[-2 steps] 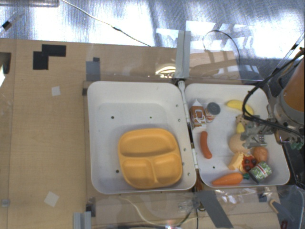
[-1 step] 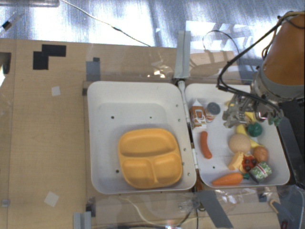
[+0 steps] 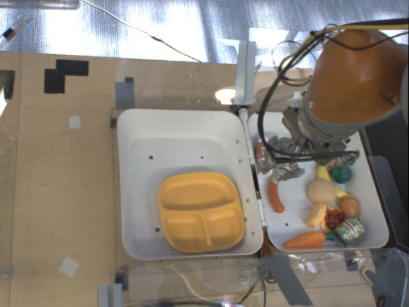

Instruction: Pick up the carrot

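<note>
Pincer (image 3: pixel 289 169) above right bin (image 3: pixel 377 235), well apart from carrot (image 3: pixel 305 240)

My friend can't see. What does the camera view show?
A robot gripper hangs over the right bin, above toy foods, while the carrot lies untouched near the bin's front edge. The left bin holds a yellow divided tray.

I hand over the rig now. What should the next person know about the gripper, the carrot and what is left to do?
Gripper: low over the upper left part of the right bin, not at the carrot; whether it is open or shut cannot be told.
Carrot: lies flat near the front edge of the right bin, beside other toy food, apart from the gripper.
Left bin: holds a yellow tray.
Done: nothing visible yet.
Left: move to the carrot, grasp it, lift it.
</note>
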Robot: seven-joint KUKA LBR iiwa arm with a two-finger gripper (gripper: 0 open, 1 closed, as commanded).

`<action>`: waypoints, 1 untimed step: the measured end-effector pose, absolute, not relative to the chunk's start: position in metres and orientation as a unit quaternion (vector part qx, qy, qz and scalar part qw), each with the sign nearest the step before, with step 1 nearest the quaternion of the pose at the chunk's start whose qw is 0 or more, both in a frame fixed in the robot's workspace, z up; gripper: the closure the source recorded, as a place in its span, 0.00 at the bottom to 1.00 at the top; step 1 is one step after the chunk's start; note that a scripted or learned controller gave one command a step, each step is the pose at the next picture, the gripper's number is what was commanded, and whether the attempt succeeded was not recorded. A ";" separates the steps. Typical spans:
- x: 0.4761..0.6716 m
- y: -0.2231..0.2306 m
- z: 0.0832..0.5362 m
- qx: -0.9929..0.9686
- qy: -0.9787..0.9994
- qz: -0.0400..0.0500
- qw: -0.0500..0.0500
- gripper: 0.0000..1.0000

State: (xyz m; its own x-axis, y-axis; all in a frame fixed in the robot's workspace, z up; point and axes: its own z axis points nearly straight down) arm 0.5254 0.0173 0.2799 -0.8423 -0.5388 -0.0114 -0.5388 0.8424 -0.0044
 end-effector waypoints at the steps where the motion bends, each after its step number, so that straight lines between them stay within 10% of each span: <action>1: 0.608 -0.025 0.306 -0.517 0.856 -0.002 0.006 1.00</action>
State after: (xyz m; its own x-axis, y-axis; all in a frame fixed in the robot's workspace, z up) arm 0.6078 -0.0253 0.3065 -0.4649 -0.8853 -0.0075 -0.8853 0.4649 -0.0095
